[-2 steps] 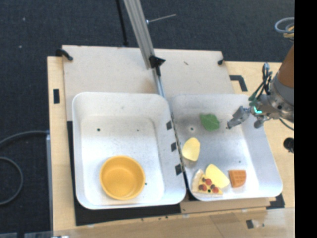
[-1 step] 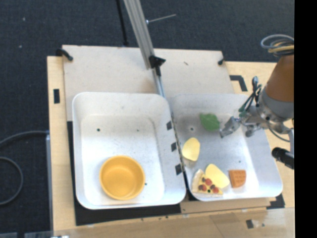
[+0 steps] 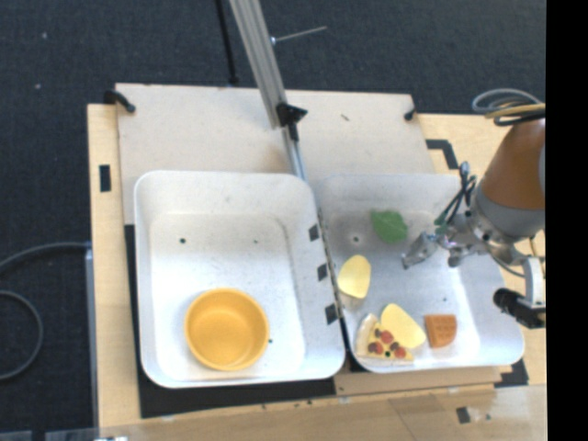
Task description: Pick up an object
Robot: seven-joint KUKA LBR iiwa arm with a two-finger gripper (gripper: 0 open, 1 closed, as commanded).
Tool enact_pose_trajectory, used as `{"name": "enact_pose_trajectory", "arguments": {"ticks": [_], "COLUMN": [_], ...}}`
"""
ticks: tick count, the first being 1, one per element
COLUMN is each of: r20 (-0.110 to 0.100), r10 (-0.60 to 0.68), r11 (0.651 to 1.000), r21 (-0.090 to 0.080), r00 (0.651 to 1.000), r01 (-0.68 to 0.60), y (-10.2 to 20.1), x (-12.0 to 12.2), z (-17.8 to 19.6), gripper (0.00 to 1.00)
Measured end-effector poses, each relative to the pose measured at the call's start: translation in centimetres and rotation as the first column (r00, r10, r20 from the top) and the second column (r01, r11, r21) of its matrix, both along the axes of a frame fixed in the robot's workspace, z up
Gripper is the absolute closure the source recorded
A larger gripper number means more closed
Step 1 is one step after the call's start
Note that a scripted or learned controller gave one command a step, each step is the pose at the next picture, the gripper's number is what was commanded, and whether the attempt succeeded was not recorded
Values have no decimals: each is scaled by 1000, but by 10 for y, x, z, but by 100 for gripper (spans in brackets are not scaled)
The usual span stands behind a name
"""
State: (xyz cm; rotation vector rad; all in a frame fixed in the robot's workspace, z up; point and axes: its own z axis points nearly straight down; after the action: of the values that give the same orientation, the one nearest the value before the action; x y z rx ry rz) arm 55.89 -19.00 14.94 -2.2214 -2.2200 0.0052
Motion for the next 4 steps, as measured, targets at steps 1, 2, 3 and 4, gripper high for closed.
{"name": "enact_pose_trajectory", "arguments": {"ticks": [1, 2, 3, 4], "r20": [4, 8, 10, 10], "r10": [-1, -6, -4, 3], "r11": [1000, 1000, 1000, 1000], "r21": [-1, 0, 0, -1], "r00": [1000, 1000, 1000, 1000], "r01": [1, 6, 4, -3], "y": [-1, -2, -2, -4], "x": [0, 1, -6, -5], "z": [-50, -37, 14, 56], "gripper": [0, 100, 100, 100]}}
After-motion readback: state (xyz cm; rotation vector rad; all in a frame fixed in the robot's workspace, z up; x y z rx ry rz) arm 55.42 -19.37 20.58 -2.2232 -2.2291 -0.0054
